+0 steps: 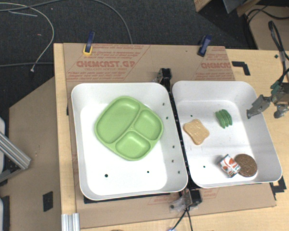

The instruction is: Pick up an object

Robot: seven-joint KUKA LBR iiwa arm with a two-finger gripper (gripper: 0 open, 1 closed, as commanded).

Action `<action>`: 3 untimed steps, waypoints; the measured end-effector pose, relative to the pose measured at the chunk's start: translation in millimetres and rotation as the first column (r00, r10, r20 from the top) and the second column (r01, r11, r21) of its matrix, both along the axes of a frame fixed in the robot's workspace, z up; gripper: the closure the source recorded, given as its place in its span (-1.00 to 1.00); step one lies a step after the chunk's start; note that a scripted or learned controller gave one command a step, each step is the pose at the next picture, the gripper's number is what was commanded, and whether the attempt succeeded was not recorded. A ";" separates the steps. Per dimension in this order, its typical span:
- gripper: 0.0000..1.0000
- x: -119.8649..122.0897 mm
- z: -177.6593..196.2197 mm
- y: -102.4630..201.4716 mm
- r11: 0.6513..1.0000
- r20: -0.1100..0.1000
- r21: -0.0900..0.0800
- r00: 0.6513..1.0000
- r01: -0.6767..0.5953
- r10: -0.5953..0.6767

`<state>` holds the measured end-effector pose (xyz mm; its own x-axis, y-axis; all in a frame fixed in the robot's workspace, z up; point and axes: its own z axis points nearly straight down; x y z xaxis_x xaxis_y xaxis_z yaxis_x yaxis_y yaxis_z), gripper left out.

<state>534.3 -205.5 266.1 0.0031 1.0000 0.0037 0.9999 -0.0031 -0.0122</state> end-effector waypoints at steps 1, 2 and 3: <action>-1.00 2.3 6.0 0.6 1.000 0.012 -0.003 1.000 -0.003 0.003; -1.00 -4.7 -39.9 -3.9 1.000 0.008 -0.001 1.000 -0.003 0.003; -1.00 -2.0 -82.7 -4.6 1.000 0.007 -0.001 1.000 -0.003 0.003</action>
